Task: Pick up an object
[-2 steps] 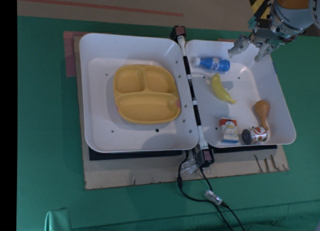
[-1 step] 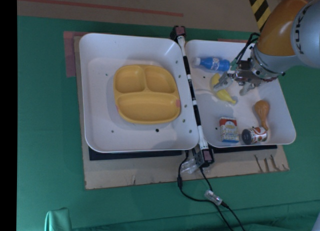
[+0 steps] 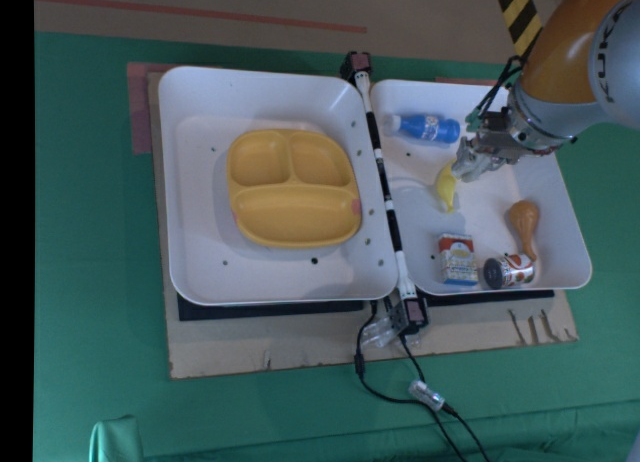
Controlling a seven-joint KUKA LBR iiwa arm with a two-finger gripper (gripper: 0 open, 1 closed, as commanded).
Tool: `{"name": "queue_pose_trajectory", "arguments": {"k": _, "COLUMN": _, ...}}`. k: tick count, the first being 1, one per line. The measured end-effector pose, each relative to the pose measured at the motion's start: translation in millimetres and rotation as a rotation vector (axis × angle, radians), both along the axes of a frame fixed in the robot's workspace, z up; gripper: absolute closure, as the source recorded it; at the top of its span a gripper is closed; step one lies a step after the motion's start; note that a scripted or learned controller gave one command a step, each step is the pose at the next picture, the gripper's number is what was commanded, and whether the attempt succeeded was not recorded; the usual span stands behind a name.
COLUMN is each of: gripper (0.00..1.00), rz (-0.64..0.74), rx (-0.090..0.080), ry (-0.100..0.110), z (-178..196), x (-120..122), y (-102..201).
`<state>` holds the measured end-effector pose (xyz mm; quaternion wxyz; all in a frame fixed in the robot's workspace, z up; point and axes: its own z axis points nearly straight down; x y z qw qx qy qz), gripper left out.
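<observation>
- Covering the counter (image 3: pixel 90 250), a green cloth bears two white bins side by side: left bin (image 3: pixel 200 270), right bin (image 3: pixel 560 240).
- Yellow divided plate (image 3: pixel 292 188) lies at the left bin's centre.
- Grey-and-orange arm (image 3: pixel 575 50) enters from 2 o'clock; its hand (image 3: pixel 472 165) hangs just above the yellow object (image 3: pixel 446 188). Whether its fingers are parted cannot be told.
- Blue bottle (image 3: pixel 425 128) lies at the right bin's 11 o'clock.
- Brown gourd-shaped object (image 3: pixel 523 222), carton (image 3: pixel 458 257) and can (image 3: pixel 508 271) lie toward 5 o'clock.
</observation>
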<state>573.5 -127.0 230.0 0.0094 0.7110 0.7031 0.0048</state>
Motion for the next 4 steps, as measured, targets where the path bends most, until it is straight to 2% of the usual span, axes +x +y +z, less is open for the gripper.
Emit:
{"name": "queue_pose_trajectory", "arguments": {"k": 1, "gripper": 0.0, "rz": 0.0, "rx": 0.0, "ry": 0.0, "z": 0, "x": 0, "y": 0}}
{"name": "queue_pose_trajectory", "arguments": {"k": 2, "gripper": 1.0, "rz": -0.005, "rx": -0.003, "ry": -0.012, "z": 15, "x": 2, "y": -2}}
{"name": "queue_pose_trajectory", "arguments": {"k": 3, "gripper": 0.0, "rz": -0.005, "rx": -0.003, "ry": -0.011, "z": 15, "x": 2, "y": -2}}
{"name": "queue_pose_trajectory", "arguments": {"k": 4, "gripper": 1.0, "rz": -0.01, "rx": -0.006, "ry": -0.024, "z": 30, "x": 4, "y": -4}}
